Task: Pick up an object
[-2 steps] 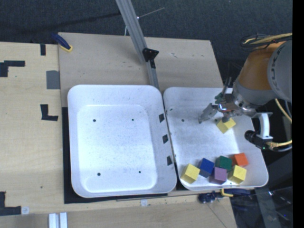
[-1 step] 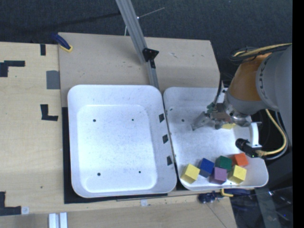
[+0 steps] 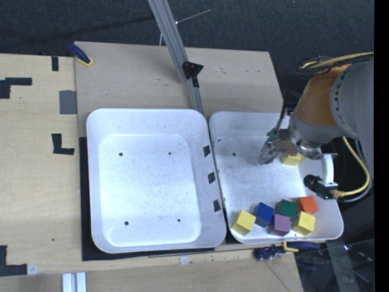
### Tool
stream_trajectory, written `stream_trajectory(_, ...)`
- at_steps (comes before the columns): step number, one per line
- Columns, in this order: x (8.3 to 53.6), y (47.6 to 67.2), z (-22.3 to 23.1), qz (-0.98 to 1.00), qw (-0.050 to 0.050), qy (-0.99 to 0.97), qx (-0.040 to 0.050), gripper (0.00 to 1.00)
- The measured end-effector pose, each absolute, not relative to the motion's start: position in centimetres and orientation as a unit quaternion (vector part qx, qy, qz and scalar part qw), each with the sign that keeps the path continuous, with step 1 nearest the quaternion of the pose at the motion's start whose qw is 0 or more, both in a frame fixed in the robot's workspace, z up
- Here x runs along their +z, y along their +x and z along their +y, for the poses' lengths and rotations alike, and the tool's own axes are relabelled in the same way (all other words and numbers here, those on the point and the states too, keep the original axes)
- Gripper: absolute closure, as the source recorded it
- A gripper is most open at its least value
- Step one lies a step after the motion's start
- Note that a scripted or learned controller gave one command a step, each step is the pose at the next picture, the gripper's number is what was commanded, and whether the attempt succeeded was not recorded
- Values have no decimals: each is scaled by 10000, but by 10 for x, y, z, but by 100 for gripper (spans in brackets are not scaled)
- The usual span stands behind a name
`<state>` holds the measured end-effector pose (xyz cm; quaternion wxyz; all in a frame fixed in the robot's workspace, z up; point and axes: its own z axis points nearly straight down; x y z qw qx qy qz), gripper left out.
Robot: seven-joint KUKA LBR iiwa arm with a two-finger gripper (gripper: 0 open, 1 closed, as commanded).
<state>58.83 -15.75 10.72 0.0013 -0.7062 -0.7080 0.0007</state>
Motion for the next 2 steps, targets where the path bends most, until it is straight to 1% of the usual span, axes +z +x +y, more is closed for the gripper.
stream_trajectory(1, 168, 585, -164, -7071, -23, -7071, -11, 100)
stream_trajectory(2, 213, 593, -159, -7080, -21, -7062, -11, 100)
